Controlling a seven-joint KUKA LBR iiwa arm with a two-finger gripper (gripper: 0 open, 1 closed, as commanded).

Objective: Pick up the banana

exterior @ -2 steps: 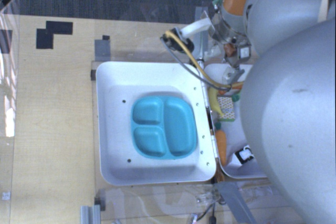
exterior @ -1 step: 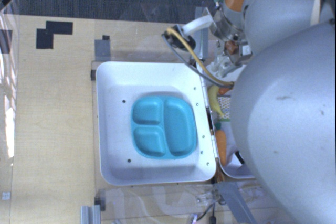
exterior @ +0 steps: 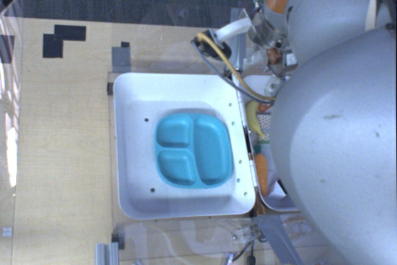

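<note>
Probably light, soft, curved, slick-skinned banana (exterior: 252,118) in right bin (exterior: 273,203), best pinched mid-body across its width; gripper state impossible to tell.

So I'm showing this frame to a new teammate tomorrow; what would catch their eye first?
Probably the huge grey arm, which covers most of the right bin. Next comes the blue sectioned plate, alone in the middle of the left bin. Only then the banana, a yellow sliver with something orange below it, squeezed along the right bin's left edge beside the arm.
</note>
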